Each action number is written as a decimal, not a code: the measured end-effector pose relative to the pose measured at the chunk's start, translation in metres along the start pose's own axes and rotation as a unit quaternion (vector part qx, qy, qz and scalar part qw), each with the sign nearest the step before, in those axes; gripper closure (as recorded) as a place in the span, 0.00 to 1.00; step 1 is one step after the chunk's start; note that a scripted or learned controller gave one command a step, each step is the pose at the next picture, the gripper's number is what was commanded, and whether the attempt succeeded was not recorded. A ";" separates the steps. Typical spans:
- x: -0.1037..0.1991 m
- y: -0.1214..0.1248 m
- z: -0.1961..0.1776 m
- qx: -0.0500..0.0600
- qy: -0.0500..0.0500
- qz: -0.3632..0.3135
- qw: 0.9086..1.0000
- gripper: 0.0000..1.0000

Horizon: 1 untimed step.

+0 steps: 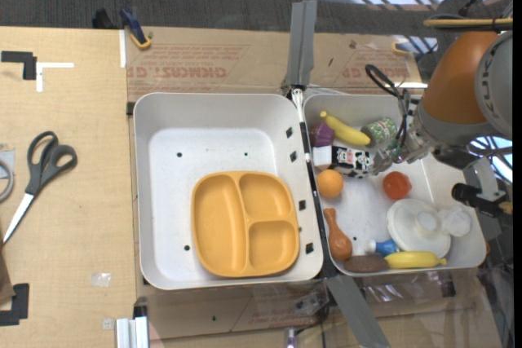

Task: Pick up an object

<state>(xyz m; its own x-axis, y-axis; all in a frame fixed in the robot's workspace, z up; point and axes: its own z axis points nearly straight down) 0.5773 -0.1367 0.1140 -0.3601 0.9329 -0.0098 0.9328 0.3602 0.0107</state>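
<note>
The right bin [359, 98] holds several small things. A yellow banana [346, 130] lies at its back beside a purple piece [324, 133]. A black-and-white carton [352, 160] lies on its side, with an orange ball [330, 183] just in front of it. A red ball [396, 185] sits near a stack of white dishes [420, 226]. My gripper [390, 156] hangs low inside this bin, at the right end of the carton and just below a green crumpled item [379, 129]. Nothing is visibly held in it.
Along the right bin's front lie a brown drumstick [337, 234], a dark brown piece [364, 262] and a second banana [413, 259]. The left bin [163, 134] holds a yellow divided tray [245, 222]. Scissors [37, 171] lie on the bench at far left.
</note>
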 end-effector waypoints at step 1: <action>-0.077 0.028 -0.031 0.005 0.002 0.161 0.987 1.00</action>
<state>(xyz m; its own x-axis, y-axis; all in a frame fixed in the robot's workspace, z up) 0.6305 -0.1980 0.1462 -0.0446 0.9990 -0.0032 0.9990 0.0446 0.0033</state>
